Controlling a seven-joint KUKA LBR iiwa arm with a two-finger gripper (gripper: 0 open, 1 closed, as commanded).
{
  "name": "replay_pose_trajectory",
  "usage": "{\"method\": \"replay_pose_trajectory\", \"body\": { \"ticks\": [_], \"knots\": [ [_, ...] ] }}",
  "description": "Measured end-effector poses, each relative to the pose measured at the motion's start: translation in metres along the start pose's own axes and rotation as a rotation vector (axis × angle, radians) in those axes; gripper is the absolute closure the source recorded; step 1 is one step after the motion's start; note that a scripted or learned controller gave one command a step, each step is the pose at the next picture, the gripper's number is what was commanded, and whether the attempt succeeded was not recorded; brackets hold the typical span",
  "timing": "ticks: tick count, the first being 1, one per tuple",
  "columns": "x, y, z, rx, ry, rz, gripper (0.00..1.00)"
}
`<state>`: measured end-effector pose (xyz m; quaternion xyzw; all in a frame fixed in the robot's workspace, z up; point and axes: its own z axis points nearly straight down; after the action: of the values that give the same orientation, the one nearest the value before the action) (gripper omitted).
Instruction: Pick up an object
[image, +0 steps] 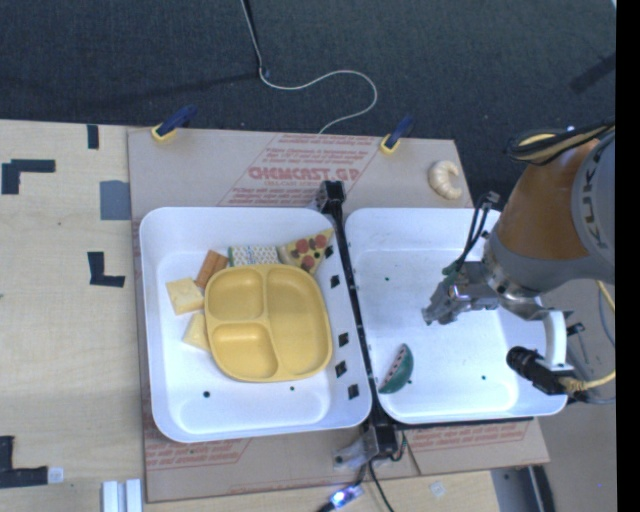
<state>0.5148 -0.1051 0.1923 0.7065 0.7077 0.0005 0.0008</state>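
Hovering over the right bin (500, 400) mid-floor, the hand (440, 312), grip state unreadable, stands apart from the watermelon slice (398, 370) near the divider

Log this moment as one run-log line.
gripper: over right bin | watermelon slice: unheld, right bin | yellow plate: left bin

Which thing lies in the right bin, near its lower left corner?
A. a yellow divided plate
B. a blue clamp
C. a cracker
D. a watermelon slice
D: the watermelon slice lies alone on the floor of the right bin, near the divider, while the yellow plate sits in the left bin.
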Motion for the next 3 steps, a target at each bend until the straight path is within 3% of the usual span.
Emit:
{"method": "replay_pose_trajectory", "body": {
  "ticks": [1, 3],
  "knots": [
    [0.001, 0.001, -0.034, 0.0, 0.0, 0.0, 1.0],
    [0.068, 0.075, -0.035, 0.001, 0.001, -0.003, 1.0]
  ]
}}
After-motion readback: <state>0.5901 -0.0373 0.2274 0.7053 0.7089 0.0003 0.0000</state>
